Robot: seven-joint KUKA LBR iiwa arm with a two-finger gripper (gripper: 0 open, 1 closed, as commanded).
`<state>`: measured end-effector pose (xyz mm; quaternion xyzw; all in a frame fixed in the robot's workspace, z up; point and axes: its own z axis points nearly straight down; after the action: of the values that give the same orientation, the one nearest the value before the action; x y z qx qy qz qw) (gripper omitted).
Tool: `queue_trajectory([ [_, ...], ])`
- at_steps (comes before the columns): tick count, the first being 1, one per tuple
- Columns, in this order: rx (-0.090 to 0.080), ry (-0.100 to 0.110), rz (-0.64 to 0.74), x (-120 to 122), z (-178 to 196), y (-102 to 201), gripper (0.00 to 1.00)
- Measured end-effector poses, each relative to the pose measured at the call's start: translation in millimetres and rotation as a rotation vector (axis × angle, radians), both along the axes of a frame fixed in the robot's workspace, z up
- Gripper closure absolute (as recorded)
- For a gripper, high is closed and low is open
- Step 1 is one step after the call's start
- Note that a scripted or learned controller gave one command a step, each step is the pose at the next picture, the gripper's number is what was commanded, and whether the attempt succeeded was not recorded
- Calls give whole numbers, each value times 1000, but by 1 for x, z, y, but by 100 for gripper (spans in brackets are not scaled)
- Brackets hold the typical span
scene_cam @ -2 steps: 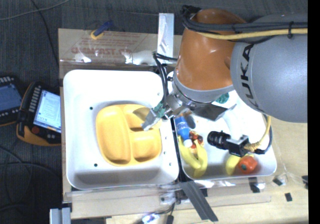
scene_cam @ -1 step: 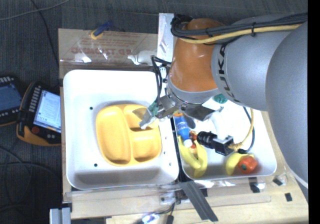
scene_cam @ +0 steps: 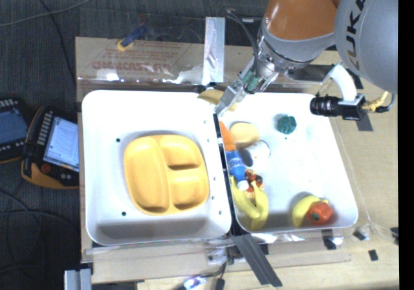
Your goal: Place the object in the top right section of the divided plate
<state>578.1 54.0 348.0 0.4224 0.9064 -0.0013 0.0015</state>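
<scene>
Yellow divided plate [scene_cam: 167, 173] lies in the left bin [scene_cam: 103, 120], one large section on its left and two smaller ones on its right. Right of the wall between the bins, the right bin [scene_cam: 323, 172] holds a clutter: a pale round piece [scene_cam: 244, 132], a blue-and-white bottle [scene_cam: 237, 167], a banana [scene_cam: 252, 208], a teal lump [scene_cam: 286, 124] and a yellow-and-red fruit [scene_cam: 312, 211]. The tool [scene_cam: 223, 103] hangs over the right bin's upper-left corner, its tips narrow with nothing between them.

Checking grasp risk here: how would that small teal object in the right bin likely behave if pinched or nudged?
The teal object looks small and lumpy, so probably light and easily pushed. Its rounded shape might roll or slip from the fingers. It sits apart from the other items, so a nudge likely moves it alone.
</scene>
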Motion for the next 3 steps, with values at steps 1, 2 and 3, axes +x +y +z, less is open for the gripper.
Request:
queue_trajectory([
  [1, 0, -2, 200, -62, 68, -57, 100],
  [2, 1, 2, 285, -94, -22, -99, 100],
  [3, 1, 3, 413, -94, -105, -162, 100],
])
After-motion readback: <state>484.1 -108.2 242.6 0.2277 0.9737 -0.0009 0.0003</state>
